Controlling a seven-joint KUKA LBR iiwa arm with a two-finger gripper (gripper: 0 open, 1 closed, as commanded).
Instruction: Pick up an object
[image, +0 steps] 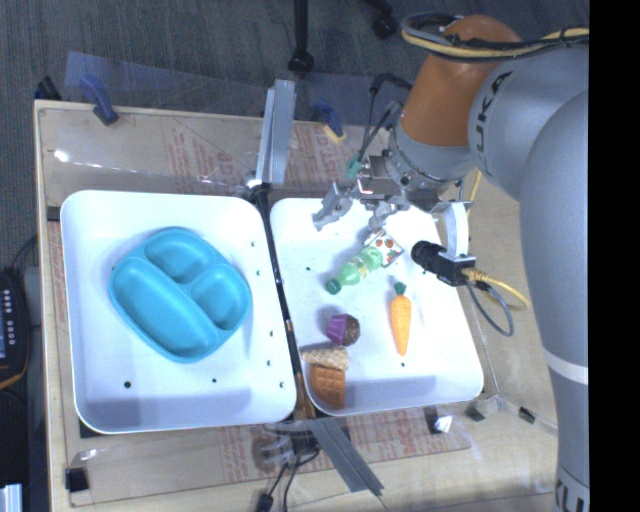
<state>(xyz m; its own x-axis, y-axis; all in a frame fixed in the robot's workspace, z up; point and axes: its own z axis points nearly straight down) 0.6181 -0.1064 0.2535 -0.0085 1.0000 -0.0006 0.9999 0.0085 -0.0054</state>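
Two shallow white plastic bins are seen side by side on a wooden bench (150, 150) covered with a clear sheet. In the left bin (90, 380) a light-blue plastic plate (180, 290) with three compartments is laid, tilted slightly in the view. In the right bin (440, 370) several toy food items are scattered: a small green plastic bottle with a patterned label (362, 266) is laid on its side near the middle of the bin, an orange toy carrot with a green top (400, 318) is placed to its right and a little nearer the camera, a purple round toy (342, 327) is found below the bottle, and a brown toast-like slice (327, 376) is rested against the bin's near left corner. The grey arm with the orange band (450, 95) is extended in from the right over the far part of the right bin. The two-finger gripper (357, 212) is held above the bin's far edge, just beyond the green bottle; its fingers (331, 208) are seen spread apart, with nothing between them. A black cylindrical part with a yellow cable (440, 260) is seen just to the right of the bottle, hung from the wrist. The bottle is the object nearest the gripper, but whether it is touched by a finger cannot be made out. The carrot, the purple toy and the toast slice are all left well clear of the gripper.
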